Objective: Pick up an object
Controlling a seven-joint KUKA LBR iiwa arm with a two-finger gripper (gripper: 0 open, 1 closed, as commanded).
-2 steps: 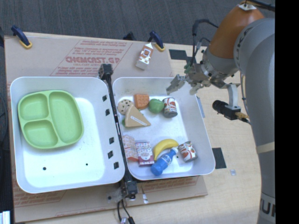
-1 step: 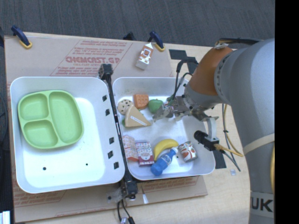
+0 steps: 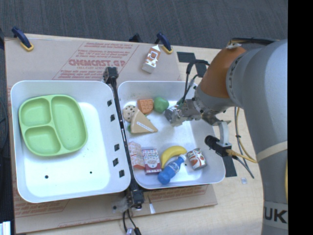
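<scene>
Reaching into the right bin point(image 3: 210, 173), the gripper point(image 3: 173, 115) hung beside the green ball point(image 3: 161, 104); finger state could not be told.

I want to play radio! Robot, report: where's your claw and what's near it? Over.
Gripper low in the right bin, fingers unclear. Green ball just left of it, cheese wedge beyond. Banana and can nearer the front. Nothing seen held.

Dark grey carpet floor point(image 3: 88, 6) around table. Brown cardboard sheet point(image 3: 63, 58) on top, blue clamps point(image 3: 22, 38) at edge.
</scene>
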